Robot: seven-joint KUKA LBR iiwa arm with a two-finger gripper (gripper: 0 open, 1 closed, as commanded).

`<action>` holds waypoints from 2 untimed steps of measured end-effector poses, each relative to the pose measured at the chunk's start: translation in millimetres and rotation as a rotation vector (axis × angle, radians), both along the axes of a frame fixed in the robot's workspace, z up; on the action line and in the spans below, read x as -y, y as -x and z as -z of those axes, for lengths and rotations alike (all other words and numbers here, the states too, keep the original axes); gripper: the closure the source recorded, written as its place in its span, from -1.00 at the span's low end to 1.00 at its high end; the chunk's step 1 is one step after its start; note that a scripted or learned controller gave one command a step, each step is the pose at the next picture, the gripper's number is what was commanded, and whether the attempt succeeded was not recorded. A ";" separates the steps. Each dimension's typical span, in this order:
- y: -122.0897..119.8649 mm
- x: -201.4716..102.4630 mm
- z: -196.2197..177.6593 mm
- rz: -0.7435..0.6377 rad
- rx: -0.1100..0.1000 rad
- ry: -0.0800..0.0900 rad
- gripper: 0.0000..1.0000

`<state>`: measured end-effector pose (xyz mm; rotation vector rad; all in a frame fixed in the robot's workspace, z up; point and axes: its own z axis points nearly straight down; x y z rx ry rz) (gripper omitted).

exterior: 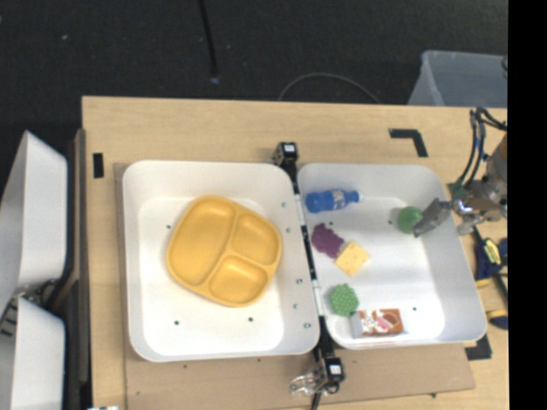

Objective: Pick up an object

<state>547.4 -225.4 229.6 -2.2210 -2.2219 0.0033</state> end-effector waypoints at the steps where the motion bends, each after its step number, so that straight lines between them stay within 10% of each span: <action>1: 2.7 -9.3 53.4 0.002 -0.001 -0.001 -1.00; 2: 2.8 -6.3 115.9 0.002 -0.001 0.000 -1.00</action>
